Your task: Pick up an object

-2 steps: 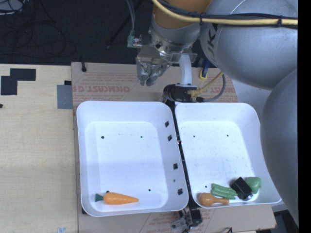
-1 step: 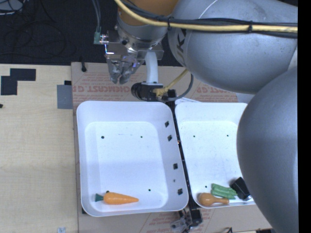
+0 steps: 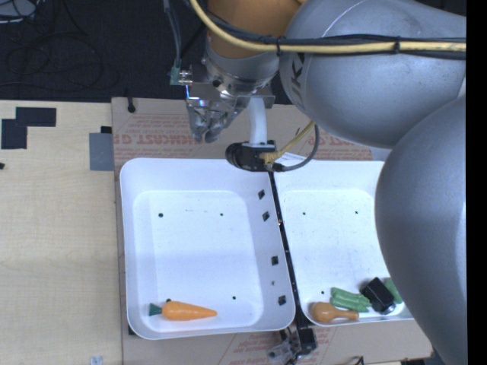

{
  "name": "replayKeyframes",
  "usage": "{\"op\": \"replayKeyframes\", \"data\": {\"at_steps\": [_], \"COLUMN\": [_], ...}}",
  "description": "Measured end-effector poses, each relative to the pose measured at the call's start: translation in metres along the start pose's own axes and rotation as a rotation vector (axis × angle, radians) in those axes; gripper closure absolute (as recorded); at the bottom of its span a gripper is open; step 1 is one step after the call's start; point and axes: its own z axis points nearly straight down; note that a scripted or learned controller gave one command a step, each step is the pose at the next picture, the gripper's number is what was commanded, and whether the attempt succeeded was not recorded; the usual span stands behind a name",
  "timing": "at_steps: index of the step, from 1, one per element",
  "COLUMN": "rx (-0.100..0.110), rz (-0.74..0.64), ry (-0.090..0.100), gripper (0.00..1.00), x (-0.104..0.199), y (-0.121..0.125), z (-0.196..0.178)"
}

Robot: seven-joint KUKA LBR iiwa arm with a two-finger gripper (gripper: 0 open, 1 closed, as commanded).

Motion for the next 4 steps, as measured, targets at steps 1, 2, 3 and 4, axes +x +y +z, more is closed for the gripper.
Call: {"op": "replayKeyframes", "data": {"at_steps": [1,2,3,4], "rx": [-0.014,-0.011,0.01,-0.007], "rz": [0.0,-0.009,-0.003,-0.001], "ry": [0.006,0.006,-0.003,0.003], "gripper": [1.0,1.0,1.0,1.0], "x": [-0.023,0.037,0.038,0.038], "y": [-0.04,-0.038,-0.05,0.002], "z": [-0.116,-0.188,0.104,0.09]}}
